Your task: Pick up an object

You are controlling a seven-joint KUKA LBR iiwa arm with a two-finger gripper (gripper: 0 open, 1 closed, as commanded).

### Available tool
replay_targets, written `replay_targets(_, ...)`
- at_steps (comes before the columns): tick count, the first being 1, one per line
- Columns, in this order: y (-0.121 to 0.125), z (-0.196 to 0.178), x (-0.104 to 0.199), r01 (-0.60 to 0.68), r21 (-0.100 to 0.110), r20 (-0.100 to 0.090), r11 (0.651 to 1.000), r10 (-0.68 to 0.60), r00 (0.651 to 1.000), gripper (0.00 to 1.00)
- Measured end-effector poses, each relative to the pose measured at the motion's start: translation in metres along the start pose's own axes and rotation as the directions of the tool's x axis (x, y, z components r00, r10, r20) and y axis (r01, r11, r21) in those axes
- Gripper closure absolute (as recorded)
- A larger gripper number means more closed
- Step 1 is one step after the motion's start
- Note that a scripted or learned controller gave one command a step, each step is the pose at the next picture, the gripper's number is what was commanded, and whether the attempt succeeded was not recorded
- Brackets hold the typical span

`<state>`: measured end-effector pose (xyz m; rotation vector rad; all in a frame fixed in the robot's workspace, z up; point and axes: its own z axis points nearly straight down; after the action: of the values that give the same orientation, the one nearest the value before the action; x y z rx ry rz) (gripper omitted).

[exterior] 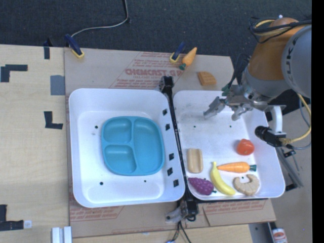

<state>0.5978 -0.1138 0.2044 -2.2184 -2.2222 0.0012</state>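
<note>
My gripper hangs over the upper part of the right bin, its two grey fingers spread apart with nothing between them. Toy foods lie lower in that bin: a red tomato, an orange carrot, a yellow banana, a tan bread piece, purple grapes and a brown pretzel-like piece. The gripper is above and left of the tomato, well apart from all of them.
The left bin holds a blue divided plate. On the cardboard behind the bins lie an orange block and a small carrot-like toy. A black cable runs across the dark floor at the back.
</note>
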Motion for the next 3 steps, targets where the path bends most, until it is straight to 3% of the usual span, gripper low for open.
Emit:
replay_targets(1, -0.050, 0.004, -0.077, -0.003, 0.000, 0.002, 1.000, 0.003, 1.000, 0.00)
replay_targets(2, -0.029, 0.103, -0.101, -0.001, 0.001, 0.000, 1.000, 0.001, 1.000, 0.00)
replay_targets(3, -0.060, 0.117, -0.094, -0.001, -0.009, 0.004, 1.000, 0.001, 1.000, 0.00)
